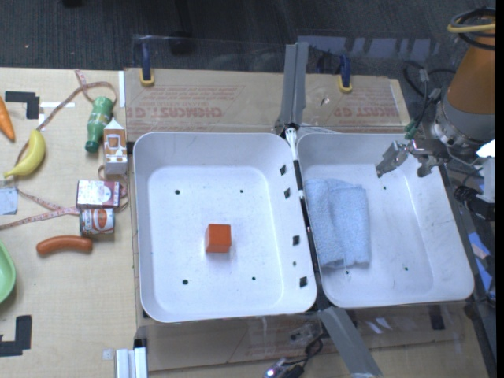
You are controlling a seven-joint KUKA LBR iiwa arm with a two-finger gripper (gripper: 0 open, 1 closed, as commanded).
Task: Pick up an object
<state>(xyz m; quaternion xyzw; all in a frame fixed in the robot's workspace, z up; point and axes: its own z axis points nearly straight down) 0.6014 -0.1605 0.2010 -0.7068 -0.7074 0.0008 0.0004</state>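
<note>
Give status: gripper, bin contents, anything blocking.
Gripper above right bin's far right corner, holding nothing. Orange block alone in left bin; folded blue towel in right bin. Nothing blocking either.

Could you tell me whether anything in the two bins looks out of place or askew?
Nothing looks damaged or spilled. The orange block sits squarely in the left bin; the folded blue towel lies slightly skewed against the right bin's left wall.

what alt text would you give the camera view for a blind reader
The gripper hangs over the right bin, beside a folded pale blue towel. The left bin holds an orange block.
</note>
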